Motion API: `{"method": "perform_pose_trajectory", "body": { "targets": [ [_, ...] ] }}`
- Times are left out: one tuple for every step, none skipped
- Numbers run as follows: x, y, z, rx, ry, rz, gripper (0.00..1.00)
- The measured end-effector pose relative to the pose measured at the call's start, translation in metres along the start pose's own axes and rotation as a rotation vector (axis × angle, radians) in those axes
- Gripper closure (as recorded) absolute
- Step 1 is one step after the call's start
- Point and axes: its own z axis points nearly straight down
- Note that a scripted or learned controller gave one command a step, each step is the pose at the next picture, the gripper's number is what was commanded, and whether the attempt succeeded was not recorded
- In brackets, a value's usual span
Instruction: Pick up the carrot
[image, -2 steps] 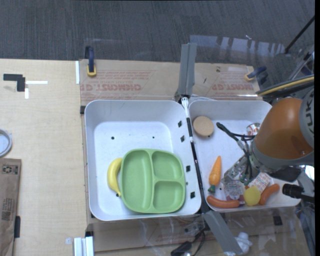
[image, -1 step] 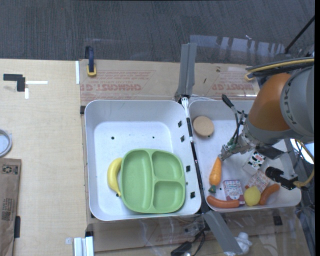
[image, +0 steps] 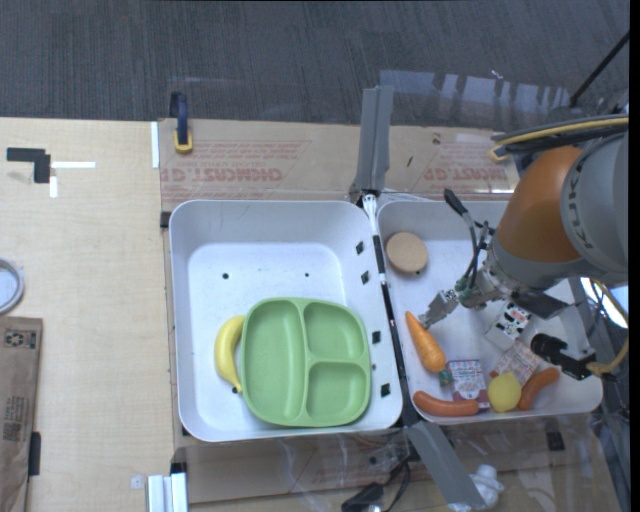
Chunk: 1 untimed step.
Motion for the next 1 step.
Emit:
{"method": "perform_pose_trajectory", "body": {
  "targets": [
    [-0.0241,0.004,0.0016,-0.001,-0.001,0.067,0.0]
  ]
}}
